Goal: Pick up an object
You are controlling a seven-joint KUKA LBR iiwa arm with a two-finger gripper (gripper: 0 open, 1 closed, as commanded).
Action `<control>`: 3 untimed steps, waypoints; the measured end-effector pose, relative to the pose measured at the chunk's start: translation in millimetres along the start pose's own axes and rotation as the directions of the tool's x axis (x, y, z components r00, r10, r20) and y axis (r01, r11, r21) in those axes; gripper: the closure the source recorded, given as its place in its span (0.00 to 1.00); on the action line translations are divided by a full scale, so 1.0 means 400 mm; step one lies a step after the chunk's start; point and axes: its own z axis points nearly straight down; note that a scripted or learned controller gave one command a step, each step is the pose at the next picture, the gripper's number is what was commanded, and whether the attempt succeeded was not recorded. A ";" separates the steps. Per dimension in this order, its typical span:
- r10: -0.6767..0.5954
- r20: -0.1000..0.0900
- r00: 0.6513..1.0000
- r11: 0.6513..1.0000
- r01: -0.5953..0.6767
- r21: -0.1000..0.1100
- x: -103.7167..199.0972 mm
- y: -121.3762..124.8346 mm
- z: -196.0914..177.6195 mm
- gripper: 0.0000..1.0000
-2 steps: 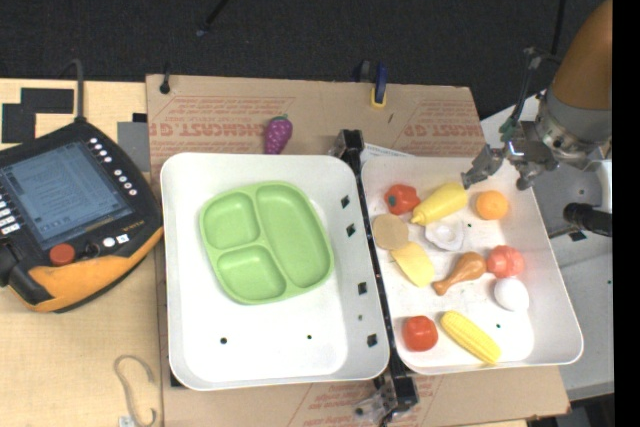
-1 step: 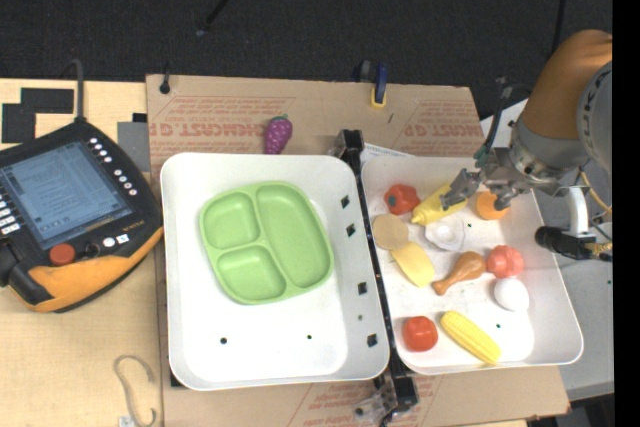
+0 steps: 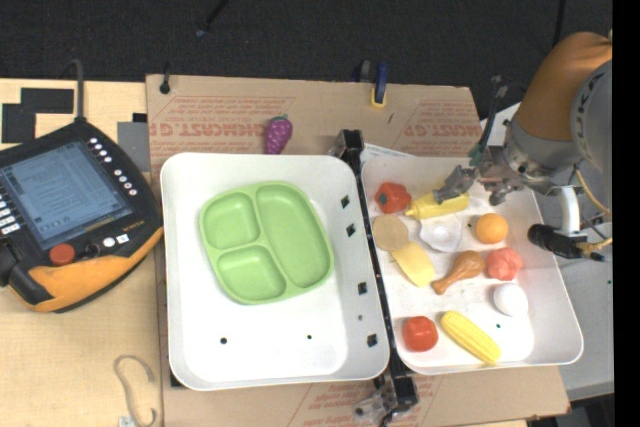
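The left bin [image 3: 190, 315] is holding a green 3-compartment tray [image 3: 266, 243]; the right bin [image 3: 560, 335] is holding toy foods under the tool [image 3: 478, 177], whose grip I cannot tell.

The cardboard sheet [image 3: 220, 120] under the bins carries red printed lettering near its far edge, repeated towards both far corners. It appears upside down and reads roughly as "CHEMCAST" with a smaller line beneath, too small to read. More red print at its near edge is illegible. The teach pendant [image 3: 70, 205] screen text is blurred.
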 end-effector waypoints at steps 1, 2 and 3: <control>-0.002 0.000 1.000 1.000 0.002 0.006 0.000 -0.003 -0.016 1.00; 0.006 0.000 1.000 1.000 -0.006 0.014 -0.005 0.000 -0.176 1.00; 0.006 -0.001 1.000 1.000 -0.006 0.016 -0.012 0.002 -0.264 1.00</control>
